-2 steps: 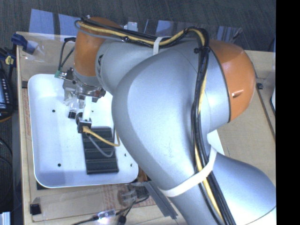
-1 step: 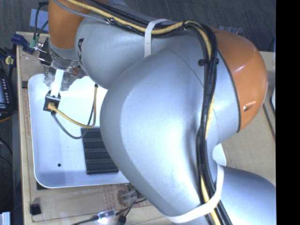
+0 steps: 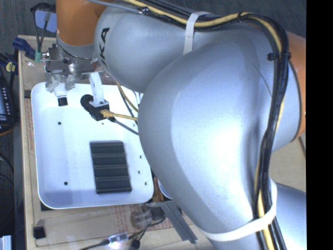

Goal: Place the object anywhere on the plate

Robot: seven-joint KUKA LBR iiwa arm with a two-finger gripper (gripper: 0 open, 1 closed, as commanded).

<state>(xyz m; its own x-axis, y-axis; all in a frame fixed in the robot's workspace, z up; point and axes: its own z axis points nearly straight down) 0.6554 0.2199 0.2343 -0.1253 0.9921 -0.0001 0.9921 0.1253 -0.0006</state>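
Overhead, my grey arm sweeps in from 3 o'clock and takes up most of the view, its orange band showing at 12 o'clock above the wrist. My tool hangs over the white bin, up in the bin's 11 o'clock corner, close to the rim there. Whether the tool is open or closed I cannot tell from this slant, and I see nothing that I could call gripped. A small black square sits on the white floor just at 6 o'clock from the tool; whether it touches the tool or lies a little apart I cannot make out. The black ribbed block, a flat rectangle with ridges running across it, lies on the bin floor toward 5 o'clock from the bin's middle, its long side running 12 to 6 o'clock and its lower end near the bin's 6 o'clock rim. It lies well apart from the tool, with bare white floor between them. A few small dark dots mark the bin floor, one near 9 o'clock and another toward 7 o'clock. The bin rests on a wooden bench, whose brown surface shows along the 6 o'clock edge, where a small black cube stands at 7 o'clock outside the bin. Something blue lies at 10 o'clock beyond the bin's corner, too blurred to name.
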